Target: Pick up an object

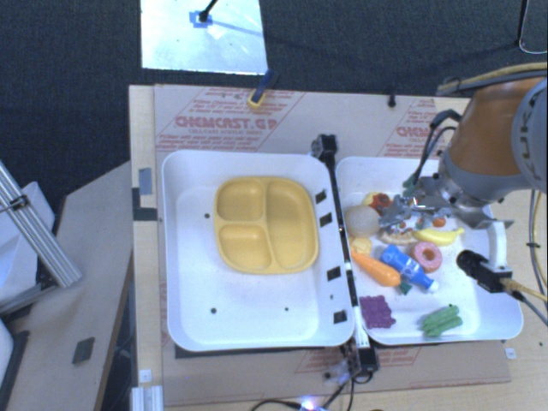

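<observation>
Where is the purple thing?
The purple thing lies in the right bin, near its front-left corner, just below the orange carrot and left of the green vegetable.

One fixed overhead camera looks down aslant on both bins (257, 165).

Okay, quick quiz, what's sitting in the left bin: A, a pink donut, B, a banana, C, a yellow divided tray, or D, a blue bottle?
C: the yellow tray lies alone in the left bin, while the banana, donut and blue bottle are in the right bin.
</observation>
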`<state>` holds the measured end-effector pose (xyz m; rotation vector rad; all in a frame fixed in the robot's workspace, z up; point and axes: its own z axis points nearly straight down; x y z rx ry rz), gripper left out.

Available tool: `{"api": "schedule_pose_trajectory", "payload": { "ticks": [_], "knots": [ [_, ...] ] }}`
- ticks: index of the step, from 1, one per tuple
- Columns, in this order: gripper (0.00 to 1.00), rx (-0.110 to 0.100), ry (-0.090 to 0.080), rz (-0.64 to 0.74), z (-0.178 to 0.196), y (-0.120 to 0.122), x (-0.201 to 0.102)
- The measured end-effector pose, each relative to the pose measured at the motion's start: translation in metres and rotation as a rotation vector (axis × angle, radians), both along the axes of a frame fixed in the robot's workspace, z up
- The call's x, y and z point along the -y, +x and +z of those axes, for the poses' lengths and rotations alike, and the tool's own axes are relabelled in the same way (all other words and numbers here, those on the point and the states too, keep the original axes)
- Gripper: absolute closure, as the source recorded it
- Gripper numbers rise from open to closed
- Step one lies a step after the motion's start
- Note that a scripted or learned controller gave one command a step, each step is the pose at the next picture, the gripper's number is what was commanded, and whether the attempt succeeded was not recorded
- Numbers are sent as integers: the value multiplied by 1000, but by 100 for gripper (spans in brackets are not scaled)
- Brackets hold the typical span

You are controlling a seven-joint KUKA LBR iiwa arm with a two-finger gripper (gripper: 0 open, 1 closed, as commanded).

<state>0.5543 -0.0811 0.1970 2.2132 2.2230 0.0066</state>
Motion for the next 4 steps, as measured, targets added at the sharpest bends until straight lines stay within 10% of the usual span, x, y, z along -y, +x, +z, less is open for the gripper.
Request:
{"api": "schedule_pose_trajectory", "payload": {
  "ticks": [4],
  "knots": [
    [100,-6,0,-4,17,10,-7]
  ]
}}
